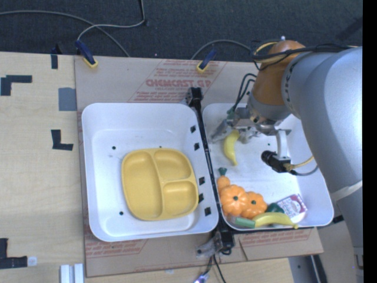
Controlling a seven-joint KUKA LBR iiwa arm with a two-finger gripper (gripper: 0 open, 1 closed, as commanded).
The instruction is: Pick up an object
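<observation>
**Gripper closed on a banana above the right bin**

The yellow banana (230,148) hangs between the gripper's (234,132) two fingers, which are clamped on its upper end; the fruit points downward and sits over the upper left part of the right bin (318,187), close to the divider between the two bins. The grey arm (330,99), with its orange band (272,78) above the wrist, reaches in from the right.

Along the near edge of the same bin lie two orange pumpkins (241,201) (touching one another), a second yellow banana (274,219) with a green item beside it, and a small red-and-white packet (293,206).

The left bin (100,128) holds a yellow compartment plate (159,183) with three sections. Both bins rest on a cardboard sheet (147,81) on the wooden bench (29,158).
</observation>
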